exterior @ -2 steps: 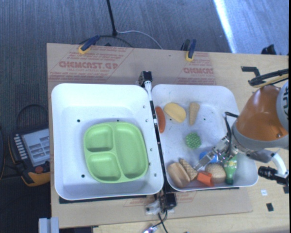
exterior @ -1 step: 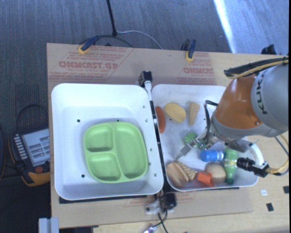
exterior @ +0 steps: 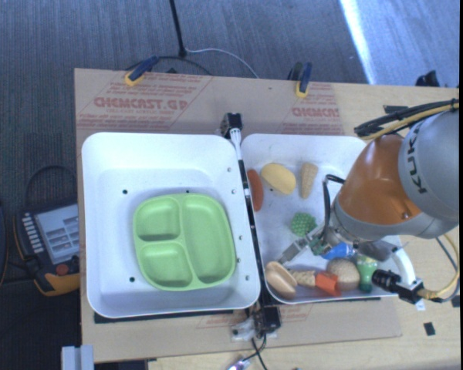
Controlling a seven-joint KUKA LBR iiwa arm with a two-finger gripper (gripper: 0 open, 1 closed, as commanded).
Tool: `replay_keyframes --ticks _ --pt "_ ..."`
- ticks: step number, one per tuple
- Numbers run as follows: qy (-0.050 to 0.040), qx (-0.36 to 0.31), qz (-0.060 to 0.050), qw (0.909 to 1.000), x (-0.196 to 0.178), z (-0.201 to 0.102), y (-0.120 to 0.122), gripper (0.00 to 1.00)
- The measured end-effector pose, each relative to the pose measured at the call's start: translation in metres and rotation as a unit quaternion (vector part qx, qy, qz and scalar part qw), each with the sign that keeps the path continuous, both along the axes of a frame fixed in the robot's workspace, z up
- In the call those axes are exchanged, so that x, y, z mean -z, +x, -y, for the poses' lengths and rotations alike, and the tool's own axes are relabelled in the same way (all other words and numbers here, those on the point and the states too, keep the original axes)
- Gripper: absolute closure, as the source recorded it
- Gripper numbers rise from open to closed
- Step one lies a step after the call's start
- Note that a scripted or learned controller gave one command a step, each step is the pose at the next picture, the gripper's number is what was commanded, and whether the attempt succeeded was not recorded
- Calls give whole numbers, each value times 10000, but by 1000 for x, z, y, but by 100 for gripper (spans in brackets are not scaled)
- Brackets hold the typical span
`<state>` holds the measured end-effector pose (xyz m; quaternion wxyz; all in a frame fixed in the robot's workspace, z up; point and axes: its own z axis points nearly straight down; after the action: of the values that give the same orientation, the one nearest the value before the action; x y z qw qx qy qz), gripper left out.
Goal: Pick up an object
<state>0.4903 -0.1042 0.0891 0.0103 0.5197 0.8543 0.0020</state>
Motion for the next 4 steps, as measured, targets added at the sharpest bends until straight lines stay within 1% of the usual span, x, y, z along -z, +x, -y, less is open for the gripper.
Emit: replay_keyframes --ticks 1,2,3,4 --pt "23 -568 -74 9984 1 4 43 0" --pt "-35 -2253 -17 9743 0 23 -1 0" --pt "-30 -3939 -84 9191 1 30 48 0" --pt "-51 -4187 -46 9081 0 72 83 0"
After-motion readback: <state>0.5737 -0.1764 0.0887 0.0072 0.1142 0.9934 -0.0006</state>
